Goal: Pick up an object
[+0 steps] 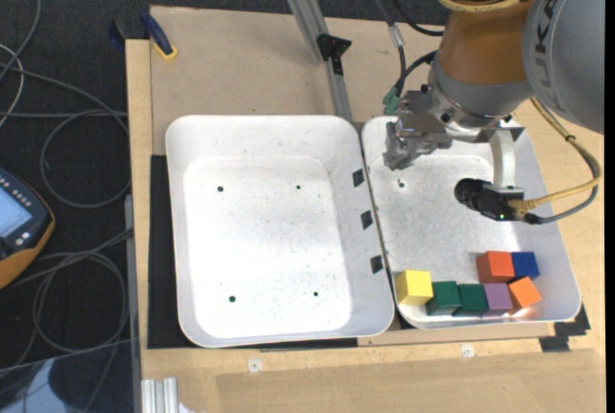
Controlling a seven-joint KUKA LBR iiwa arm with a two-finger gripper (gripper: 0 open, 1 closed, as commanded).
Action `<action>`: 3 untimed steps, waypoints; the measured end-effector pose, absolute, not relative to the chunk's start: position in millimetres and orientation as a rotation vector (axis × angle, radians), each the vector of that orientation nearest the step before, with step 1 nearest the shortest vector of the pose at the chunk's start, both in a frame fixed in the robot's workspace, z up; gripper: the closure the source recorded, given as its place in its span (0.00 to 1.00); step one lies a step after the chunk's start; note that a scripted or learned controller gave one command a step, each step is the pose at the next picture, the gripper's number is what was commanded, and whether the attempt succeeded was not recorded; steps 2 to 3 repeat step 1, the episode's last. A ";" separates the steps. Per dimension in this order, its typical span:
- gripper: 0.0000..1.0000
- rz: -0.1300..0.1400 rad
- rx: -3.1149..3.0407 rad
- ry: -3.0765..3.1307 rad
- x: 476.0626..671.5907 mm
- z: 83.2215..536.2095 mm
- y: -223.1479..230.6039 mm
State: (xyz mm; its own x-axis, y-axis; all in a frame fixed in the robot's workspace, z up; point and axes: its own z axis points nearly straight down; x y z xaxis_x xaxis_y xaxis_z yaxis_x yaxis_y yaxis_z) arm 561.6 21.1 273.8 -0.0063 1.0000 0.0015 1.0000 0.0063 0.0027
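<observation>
**Gripper far from the blocks**

In the right bin (423, 209), far-left corner: gripper (402, 155) hangs low over bare floor, nothing between its fingers; whether they are spread or pressed together cannot be told. Blocks (471, 286) sit clustered along the near wall, well apart from the gripper, toward near and right. Yellow block (415, 285) lies closest, at the cluster's left end; green, purple, orange, red and blue crowd beside it, touching.
</observation>
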 end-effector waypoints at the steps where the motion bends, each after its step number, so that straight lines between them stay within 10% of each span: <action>1: 1.00 0.000 2.217 2.230 567.6 259.6 69.8; 3: 1.00 0.000 2.217 2.230 567.6 259.6 69.8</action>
